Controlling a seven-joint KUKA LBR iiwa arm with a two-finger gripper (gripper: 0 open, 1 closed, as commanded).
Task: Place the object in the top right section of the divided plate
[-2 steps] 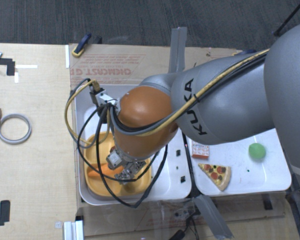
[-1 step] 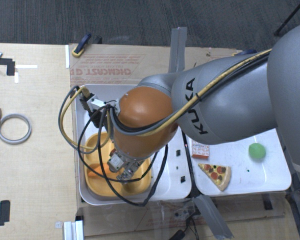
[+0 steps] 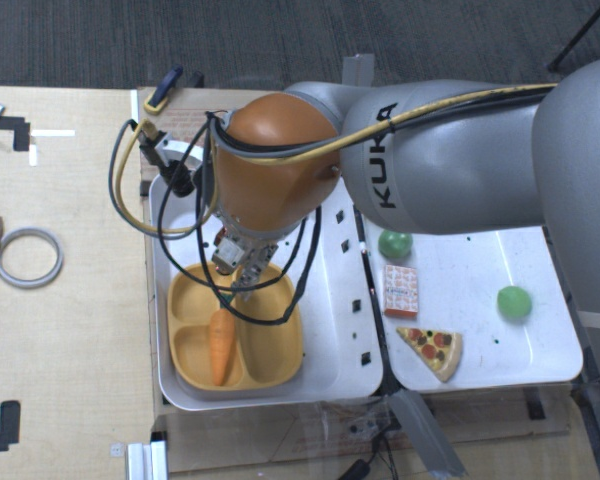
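Hovering over the yellow divided plate (image 3: 280, 353) in the left bin (image 3: 335, 298), lower middle of frame, the hand (image 3: 242, 264); finger state hard to tell. Carrot (image 3: 221, 345) lies across the plate's centre ridge, just below. Looks light, stiff, smooth; pinch mid-body.

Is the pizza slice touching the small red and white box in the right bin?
Apart. The camera view shows white bin floor between the pizza slice and the box above it.
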